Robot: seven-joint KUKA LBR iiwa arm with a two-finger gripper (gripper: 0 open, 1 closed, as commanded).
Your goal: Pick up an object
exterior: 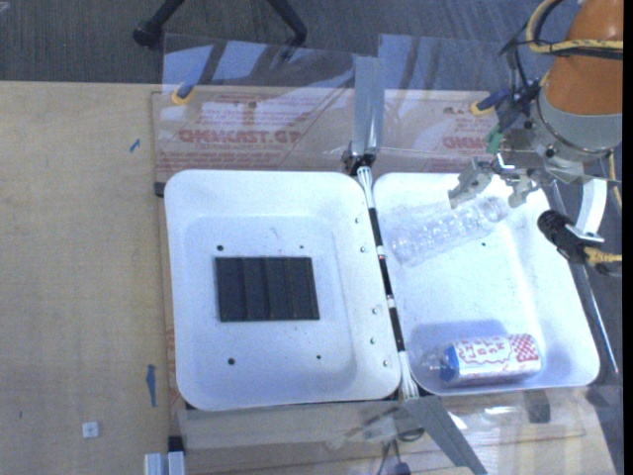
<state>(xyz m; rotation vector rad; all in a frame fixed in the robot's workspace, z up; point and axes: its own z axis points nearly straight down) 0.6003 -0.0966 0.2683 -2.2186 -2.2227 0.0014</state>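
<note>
Reaching in from the right, the gripper (490,188) hung over the far end of the right bin (584,364).

In the camera view the fingers (465,192) were spread apart, one on each side of the upper end of a clear plastic bottle (440,234) — not visibly pinching it. The bottle lay tilted across the bin's far-left part, near the divider. A small packet with a red-and-white pattern and a blue end (490,356) rested near the front wall of the same bin, well apart from the gripper. In the left bin (198,206) a dark ribbed rectangular block (267,288) lay flat in the middle.
</note>
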